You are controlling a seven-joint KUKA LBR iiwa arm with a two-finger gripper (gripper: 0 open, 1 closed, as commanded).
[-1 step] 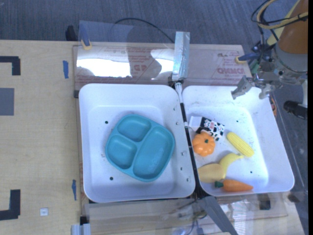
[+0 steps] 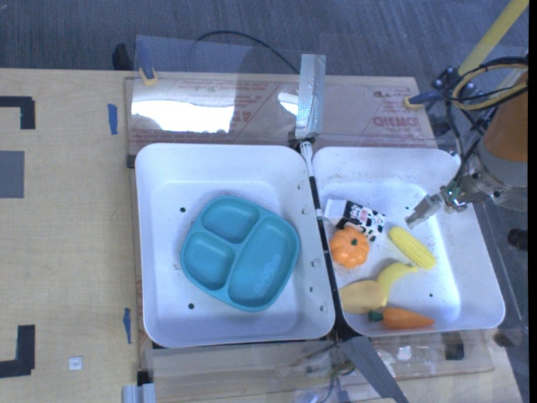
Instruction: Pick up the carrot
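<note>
Approach step: gripper (image 2: 417, 217) poised over the right bin (image 2: 482, 305), nothing grasped.
The carrot (image 2: 405, 317) lies below the tool, near the bin's front wall, beside a banana (image 2: 375, 290); finger state cannot be told. A descent past the corn cob (image 2: 412, 247) is judged necessary.

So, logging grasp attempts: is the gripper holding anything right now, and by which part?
Nothing is held: the gripper hangs above the right white bin, apart from the orange carrot near its front edge.

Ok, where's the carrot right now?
The carrot lies in the right bin, against its near edge, just below the banana.
</note>
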